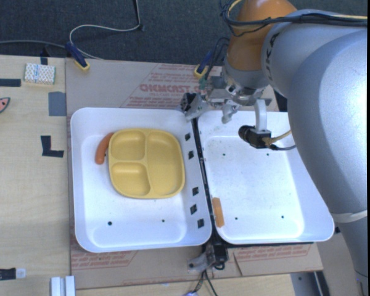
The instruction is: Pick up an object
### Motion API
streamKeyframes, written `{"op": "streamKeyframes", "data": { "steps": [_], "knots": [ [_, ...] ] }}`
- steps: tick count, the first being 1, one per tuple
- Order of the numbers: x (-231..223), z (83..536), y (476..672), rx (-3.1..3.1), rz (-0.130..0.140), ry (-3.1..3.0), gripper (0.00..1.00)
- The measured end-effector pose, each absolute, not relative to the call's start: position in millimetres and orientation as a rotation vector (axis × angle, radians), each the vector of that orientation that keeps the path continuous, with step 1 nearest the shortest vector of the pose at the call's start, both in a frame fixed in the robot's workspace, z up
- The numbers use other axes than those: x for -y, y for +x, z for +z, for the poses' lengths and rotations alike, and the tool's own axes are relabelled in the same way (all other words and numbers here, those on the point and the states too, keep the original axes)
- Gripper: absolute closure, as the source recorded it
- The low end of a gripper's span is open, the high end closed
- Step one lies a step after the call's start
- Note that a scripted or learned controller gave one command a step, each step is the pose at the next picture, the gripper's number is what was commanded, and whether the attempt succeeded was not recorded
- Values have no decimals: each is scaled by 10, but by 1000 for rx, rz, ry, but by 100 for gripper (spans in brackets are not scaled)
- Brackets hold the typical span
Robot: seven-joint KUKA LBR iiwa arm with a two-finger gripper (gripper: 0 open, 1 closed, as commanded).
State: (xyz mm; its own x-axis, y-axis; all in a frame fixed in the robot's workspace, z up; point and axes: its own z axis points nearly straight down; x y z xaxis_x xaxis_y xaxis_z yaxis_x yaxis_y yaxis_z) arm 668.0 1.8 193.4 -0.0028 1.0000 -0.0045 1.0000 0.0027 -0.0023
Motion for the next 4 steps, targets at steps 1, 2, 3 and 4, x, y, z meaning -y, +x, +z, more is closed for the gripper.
{"op": "streamKeyframes", "data": {
  "steps": [1, 2, 3, 4],
  "knots": [
    [-21, 2030, 6680, -2224, -9, 2216, 100],
    [-18, 2029, 6680, -2224, -11, 2216, 0],
    [-21, 2125, 6681, -2225, -12, 2215, 100],
    [-18, 2123, 6680, -2224, -13, 2215, 0]
  ]
}}
